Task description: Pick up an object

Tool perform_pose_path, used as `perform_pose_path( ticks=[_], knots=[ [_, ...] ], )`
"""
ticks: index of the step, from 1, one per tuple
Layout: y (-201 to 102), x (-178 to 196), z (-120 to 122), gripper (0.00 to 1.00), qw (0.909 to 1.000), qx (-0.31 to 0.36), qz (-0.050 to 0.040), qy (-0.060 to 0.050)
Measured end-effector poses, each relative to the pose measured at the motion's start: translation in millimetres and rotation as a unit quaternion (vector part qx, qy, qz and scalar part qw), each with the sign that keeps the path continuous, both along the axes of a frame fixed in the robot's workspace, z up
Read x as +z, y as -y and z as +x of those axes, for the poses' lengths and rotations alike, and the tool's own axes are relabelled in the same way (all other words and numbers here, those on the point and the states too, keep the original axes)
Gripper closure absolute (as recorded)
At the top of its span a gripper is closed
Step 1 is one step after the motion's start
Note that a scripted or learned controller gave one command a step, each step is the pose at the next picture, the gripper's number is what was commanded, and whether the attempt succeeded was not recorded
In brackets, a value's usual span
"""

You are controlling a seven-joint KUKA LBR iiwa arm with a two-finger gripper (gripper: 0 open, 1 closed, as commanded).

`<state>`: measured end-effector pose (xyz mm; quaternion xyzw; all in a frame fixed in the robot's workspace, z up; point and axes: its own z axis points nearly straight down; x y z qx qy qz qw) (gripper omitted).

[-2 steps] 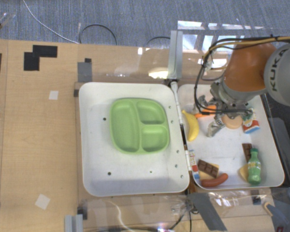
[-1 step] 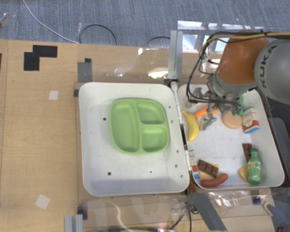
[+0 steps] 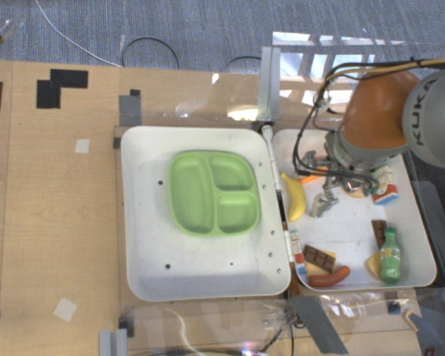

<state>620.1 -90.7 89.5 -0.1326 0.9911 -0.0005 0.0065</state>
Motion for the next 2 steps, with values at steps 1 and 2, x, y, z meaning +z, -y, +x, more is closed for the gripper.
perform_pose_path(
  ticks=[1, 2],
  knots=[
    [-2.3, -0.5, 43.2, 0.00, 0.9927, -0.120, 0.0011, 0.000],
    [70.4, 169.4, 39.1, 0.00, 0.9965, -0.083, -0.0026, 0.009]
  ],
)
